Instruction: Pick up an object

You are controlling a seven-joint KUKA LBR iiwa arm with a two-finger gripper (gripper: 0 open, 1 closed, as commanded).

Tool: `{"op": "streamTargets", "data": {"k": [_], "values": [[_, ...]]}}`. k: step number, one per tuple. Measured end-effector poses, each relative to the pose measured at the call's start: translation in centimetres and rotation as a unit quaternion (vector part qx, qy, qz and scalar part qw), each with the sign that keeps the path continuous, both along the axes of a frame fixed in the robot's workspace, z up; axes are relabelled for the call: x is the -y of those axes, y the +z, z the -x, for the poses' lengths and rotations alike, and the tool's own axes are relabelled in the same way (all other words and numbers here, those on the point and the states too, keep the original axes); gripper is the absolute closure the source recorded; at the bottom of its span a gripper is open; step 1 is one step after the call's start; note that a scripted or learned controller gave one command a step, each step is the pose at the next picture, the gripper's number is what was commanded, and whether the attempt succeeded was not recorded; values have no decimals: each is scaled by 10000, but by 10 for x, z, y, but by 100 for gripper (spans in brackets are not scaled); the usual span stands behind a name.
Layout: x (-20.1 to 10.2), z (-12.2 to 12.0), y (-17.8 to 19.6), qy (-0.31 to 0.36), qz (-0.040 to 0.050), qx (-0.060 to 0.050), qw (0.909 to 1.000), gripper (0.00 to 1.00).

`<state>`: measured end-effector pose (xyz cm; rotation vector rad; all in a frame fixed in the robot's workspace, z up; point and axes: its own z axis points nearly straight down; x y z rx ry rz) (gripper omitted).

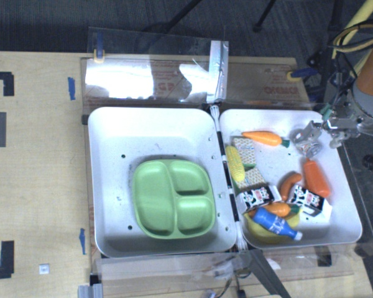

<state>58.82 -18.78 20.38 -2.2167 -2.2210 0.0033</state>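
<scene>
A: White plastic, two shallow bins: the left bin (105, 166) bears a green divided tray (172, 197), smooth, with rounded corners. What lies around that tray?

B: Bare floor on every side of it, widest toward the bin's far wall. The right bin (351, 228), just beside the tray's bin, is crowded along the near side and along the shared wall.

A: And what is the crowd?

B: An orange carrot (262, 138) far from the tray's near edge, a ribbed yellow corn cob (235, 164) hard against the shared wall, a blue bottle (276, 223) lying over a yellow banana (261, 233), two black-and-white cartons (257, 197), and a glossy orange-red pepper-like piece (315, 177).

A: The gripper?

B: The gripper (309, 136) hangs over the right bin's far right corner, just past the carrot's tip, above open floor. Metal and tangled-looking; I cannot tell how its fingers stand.
</scene>
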Motion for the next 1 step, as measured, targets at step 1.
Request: {"op": "streamTargets", "data": {"k": [1], "values": [[23, 30, -102, 117, -55, 7, 9999, 0]]}}
